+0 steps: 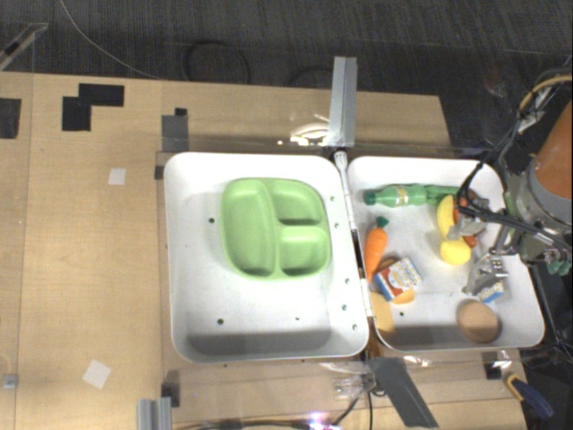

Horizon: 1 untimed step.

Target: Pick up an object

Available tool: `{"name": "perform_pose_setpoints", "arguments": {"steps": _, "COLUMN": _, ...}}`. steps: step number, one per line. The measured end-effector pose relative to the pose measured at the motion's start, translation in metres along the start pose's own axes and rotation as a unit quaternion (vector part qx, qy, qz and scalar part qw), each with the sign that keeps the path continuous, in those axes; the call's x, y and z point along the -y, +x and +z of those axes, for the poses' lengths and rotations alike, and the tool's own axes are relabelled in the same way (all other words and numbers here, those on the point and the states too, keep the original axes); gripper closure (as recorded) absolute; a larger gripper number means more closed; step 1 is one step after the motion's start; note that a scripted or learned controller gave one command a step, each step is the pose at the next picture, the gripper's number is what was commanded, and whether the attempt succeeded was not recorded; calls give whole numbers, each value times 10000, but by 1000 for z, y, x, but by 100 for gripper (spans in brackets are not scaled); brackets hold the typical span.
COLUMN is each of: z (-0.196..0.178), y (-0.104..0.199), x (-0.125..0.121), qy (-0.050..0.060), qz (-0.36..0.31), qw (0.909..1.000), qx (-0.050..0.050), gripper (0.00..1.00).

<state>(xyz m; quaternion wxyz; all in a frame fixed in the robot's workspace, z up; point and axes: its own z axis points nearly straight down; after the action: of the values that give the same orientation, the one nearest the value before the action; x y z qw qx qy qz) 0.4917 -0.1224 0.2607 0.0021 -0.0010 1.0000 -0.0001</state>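
Note:
The right bin (421,170) holds a green bottle (407,195) lying along its far side, a yellow banana (445,215), a yellow lemon (455,252), an orange carrot (375,249), a small red, white and blue carton (397,280) and a brown egg-shaped object (478,322) at the near right. My gripper (486,282) hangs over the right side of this bin, just right of the lemon and above the brown object. Nothing shows between its fingers, which look slightly apart.
The left bin (192,240) carries a green divided tray (273,227). A metal post (343,101) rises behind the wall between the bins. Black cables trail from the arm (546,195) over the right bin's far right corner.

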Motion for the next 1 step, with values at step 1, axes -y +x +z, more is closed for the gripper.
{"name": "perform_pose_setpoints", "arguments": {"steps": 1, "z": 161, "y": 7, "x": 27, "qy": -11, "qz": 696, "qw": 9976, "qx": -59, "gripper": 0}}
